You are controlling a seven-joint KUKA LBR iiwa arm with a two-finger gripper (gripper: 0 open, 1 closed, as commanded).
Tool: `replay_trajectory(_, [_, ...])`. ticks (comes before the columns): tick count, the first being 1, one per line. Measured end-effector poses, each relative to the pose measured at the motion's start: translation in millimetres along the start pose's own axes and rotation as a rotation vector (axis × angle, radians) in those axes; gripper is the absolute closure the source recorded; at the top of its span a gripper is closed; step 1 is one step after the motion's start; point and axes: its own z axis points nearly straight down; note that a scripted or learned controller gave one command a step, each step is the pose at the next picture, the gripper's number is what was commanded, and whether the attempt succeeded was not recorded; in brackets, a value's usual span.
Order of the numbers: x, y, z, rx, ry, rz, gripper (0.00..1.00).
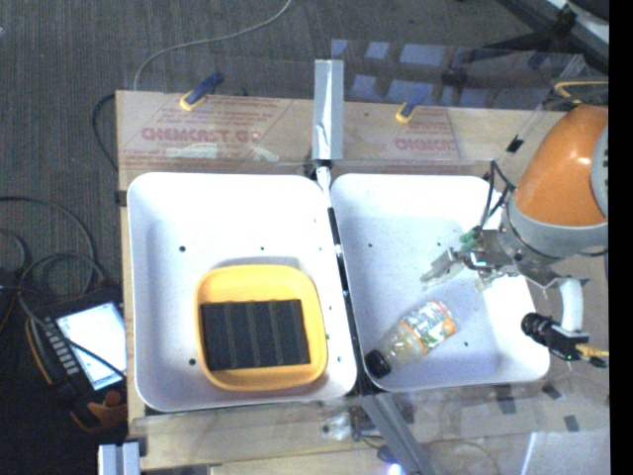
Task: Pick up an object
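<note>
Fingers: can't tell how far open. The gripper (463, 258) sits over the right bin (396, 206), its tip a small blur of pale and dark parts pointing left, and the jaws don't resolve from this slant. Nothing visible between them, so I read it as empty.

Bottle (415, 332) lies on its side in the right bin, near the front wall, black cap toward the front-left corner, orange-and-green label up. It's below and left of the gripper, near but apart, no contact.

Left bin (158, 216) holds a yellow tray (262, 330) with a dark ribbed insert, flat on the floor, toward the front. The arm (559, 181) is nowhere close to it.

Progress: pick not done, as far as I can judge. Both objects rest on bin floors, nothing lifted. Whether the gripper is high or near the floor isn't readable here.

Left to do: line up on 1 object, likely the bottle as the nearest, descend, close across its body, lift clear.
</note>
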Motion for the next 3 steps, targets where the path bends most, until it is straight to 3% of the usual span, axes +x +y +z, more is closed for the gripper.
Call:
replay_trajectory(1, [-18.9,-21.2,95.6,-0.012,-0.002,0.012,0.0])
replay_trajectory(2, [-18.5,-26.5,79.2,-0.002,0.0,-0.125,0.0])
replay_trajectory(3, [-39.5,-0.9,71.2,-0.001,0.001,0.1,0.0])
